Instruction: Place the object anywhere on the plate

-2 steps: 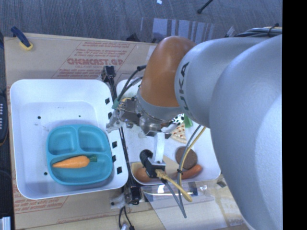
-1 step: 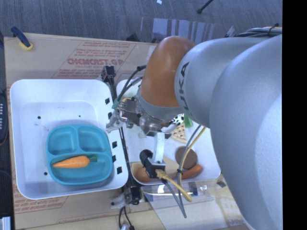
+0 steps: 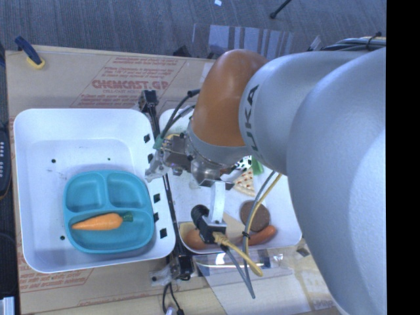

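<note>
Carrot lies in the lower compartment of the blue plate, so placing looks done; the claw hangs beside it, its opening impossible to tell.

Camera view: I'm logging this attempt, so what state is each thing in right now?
Plate, right way up in the left bin.
Gripper, above the right bin, near the wall between the bins.
Carrot, lying flat in the plate's long near compartment, apart from the gripper.
Pizza slice, flat in the right bin, partly hidden by the arm.
</note>
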Controlling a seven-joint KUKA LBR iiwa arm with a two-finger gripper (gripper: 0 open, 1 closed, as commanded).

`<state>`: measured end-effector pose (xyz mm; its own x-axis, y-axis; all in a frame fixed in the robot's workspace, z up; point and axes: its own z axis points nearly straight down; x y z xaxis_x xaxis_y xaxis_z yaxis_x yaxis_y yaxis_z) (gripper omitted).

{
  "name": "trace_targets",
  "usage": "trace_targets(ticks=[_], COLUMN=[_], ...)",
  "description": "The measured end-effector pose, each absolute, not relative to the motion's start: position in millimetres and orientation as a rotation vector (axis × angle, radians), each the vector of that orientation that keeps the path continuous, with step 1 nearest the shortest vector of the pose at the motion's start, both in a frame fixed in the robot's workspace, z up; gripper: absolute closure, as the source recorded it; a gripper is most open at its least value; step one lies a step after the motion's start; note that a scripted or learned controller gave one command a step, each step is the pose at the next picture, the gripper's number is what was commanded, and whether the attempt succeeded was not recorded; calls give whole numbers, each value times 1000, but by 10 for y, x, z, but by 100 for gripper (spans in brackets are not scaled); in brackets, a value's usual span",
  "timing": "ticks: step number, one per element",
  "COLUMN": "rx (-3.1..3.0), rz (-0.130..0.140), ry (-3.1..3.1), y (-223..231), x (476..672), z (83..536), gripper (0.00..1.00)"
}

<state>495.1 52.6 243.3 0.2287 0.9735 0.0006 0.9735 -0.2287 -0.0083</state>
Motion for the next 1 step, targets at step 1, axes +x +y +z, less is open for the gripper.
trace_targets(ticks=[1], rx=[-2457], rz=[7], ry=[-1947], y=[526], x=[4951], z=[2433], gripper=[0])
